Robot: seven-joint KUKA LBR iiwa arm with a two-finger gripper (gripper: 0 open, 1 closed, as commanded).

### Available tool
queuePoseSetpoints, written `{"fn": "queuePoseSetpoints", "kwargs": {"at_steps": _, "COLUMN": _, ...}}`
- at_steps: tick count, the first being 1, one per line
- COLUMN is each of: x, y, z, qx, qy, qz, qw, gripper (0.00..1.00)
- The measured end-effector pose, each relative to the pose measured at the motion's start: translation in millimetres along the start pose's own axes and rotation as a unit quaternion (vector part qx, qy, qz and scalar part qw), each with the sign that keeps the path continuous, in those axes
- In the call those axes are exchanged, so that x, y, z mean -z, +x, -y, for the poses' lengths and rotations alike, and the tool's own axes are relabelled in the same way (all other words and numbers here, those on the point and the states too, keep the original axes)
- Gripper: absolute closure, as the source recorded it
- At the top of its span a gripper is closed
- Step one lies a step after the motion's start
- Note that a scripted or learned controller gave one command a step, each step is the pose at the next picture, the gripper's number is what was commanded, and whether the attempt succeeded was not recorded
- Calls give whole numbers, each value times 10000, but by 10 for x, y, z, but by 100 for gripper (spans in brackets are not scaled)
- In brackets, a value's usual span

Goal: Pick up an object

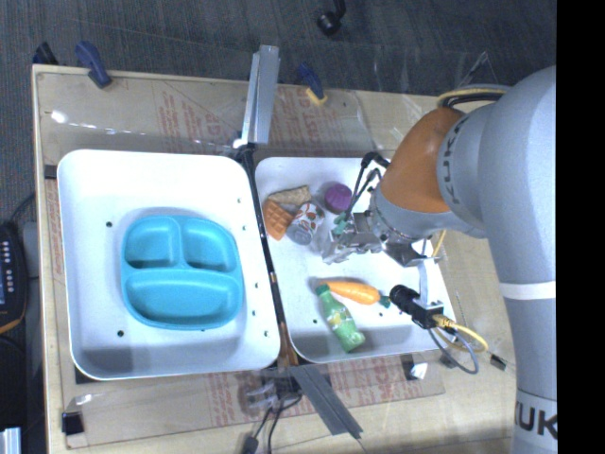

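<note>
The right bin [312, 346] holds an orange carrot [352, 292], a green bottle [340, 320], a purple round object [337, 196], a small grey-and-red can [304, 224] and a tan and orange waffle-like piece [281, 210]. My gripper [342, 241] reaches down into this bin, between the can and the carrot, just below the purple object. Its metal fingers sit low over the bin floor. The arm's orange band [416, 173] rises above the bin's right side.
The left bin [85, 173] holds a blue divided tray [181, 270]. A grey metal bar [259, 97] stands at the back between the bins. Cables [454, 334] trail off the right bin's front right corner.
</note>
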State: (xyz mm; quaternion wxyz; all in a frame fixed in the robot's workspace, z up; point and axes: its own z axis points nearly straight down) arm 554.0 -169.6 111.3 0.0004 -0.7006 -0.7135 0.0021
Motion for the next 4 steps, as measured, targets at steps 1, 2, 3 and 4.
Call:
{"fn": "queuePoseSetpoints", "kwargs": {"at_steps": 1, "x": 0, "y": 0, "z": 0, "qx": 4, "qy": 0, "qz": 2, "qw": 10000, "gripper": 0}}
{"fn": "queuePoseSetpoints", "kwargs": {"at_steps": 2, "x": -200, "y": 58, "z": 508, "qx": -41, "qy": -10, "qz": -14, "qw": 10000, "gripper": 0}}
{"fn": "queuePoseSetpoints", "kwargs": {"at_steps": 3, "x": -102, "y": 57, "z": 495, "qx": -11, "qy": -15, "qz": -5, "qw": 10000, "gripper": 100}}
{"fn": "queuePoseSetpoints", "kwargs": {"at_steps": 4, "x": 1092, "y": 158, "z": 524, "qx": -50, "qy": -18, "qz": -11, "qw": 10000, "gripper": 100}}
